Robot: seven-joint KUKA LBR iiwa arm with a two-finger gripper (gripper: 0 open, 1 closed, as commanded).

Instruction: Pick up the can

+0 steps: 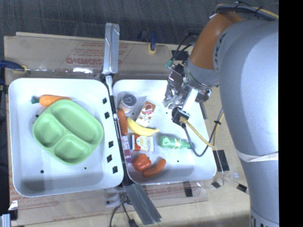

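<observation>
The can (pixel 128 101) stands upright in the back left corner of the right bin (pixel 199 167), showing its grey lid, close to the bin's left wall. My gripper (pixel 172 100) hangs over the back right part of the same bin, well to the right of the can and apart from it. Nothing shows in the gripper. A small carton (pixel 147 112) and bare white floor lie between the gripper and the can.
The right bin also holds a banana (pixel 141 128), a green bottle (pixel 174 142), a red pouch (pixel 143 143), a red pepper (pixel 141 162), a sausage (pixel 155 167) and an orange stick (pixel 123 122). The left bin (pixel 23 174) holds a green divided plate (pixel 67 131) and a carrot (pixel 51 99). A yellow cable (pixel 199 136) hangs from the wrist.
</observation>
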